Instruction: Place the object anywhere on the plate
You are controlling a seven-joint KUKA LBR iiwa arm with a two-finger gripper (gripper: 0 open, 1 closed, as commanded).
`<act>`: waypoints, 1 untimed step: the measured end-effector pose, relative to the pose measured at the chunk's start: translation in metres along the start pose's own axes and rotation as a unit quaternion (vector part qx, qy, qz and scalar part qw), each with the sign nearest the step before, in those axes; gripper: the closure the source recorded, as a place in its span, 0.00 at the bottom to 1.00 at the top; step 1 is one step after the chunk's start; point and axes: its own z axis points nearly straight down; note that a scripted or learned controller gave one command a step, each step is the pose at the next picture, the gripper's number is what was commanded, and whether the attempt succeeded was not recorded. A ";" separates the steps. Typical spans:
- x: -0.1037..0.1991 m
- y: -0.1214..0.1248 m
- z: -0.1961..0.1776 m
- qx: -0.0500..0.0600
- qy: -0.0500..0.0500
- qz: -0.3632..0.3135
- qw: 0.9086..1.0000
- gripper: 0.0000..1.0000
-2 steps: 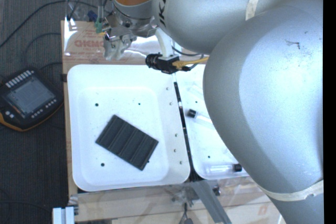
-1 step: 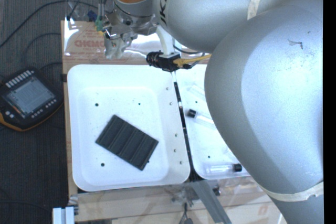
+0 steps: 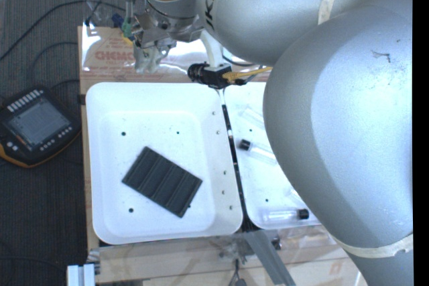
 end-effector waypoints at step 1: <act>0.000 0.000 -0.007 0.002 -0.001 0.000 1.000 1.00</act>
